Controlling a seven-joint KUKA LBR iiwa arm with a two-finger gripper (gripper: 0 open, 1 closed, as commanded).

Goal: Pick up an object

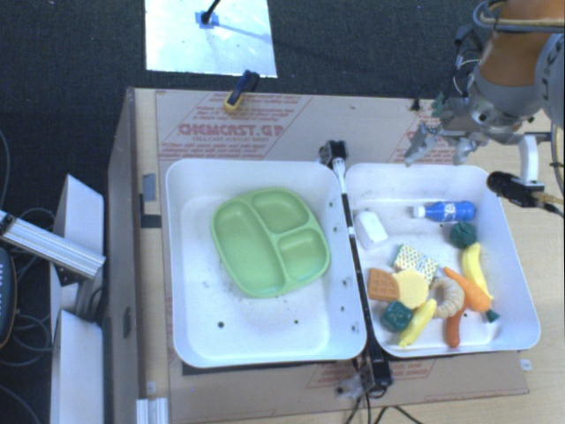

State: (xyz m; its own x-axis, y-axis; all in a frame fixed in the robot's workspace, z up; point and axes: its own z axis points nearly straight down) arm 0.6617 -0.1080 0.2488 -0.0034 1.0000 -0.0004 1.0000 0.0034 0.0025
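Blue bottle (445, 210) lies flat in right bin (521, 276), long axis left-right, white cap left; jaws open, empty above the bin's far rim; bench (221, 126) brown.

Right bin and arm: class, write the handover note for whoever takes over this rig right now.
Gripper: above the far rim of the right bin, fingers spread, holding nothing.
Things: blue bottle, white block, banana, carrot and other toy foods lie in the right bin. The green divided plate sits in the left bin.
Done: nothing picked yet.
Left: lower onto one object, close, lift.
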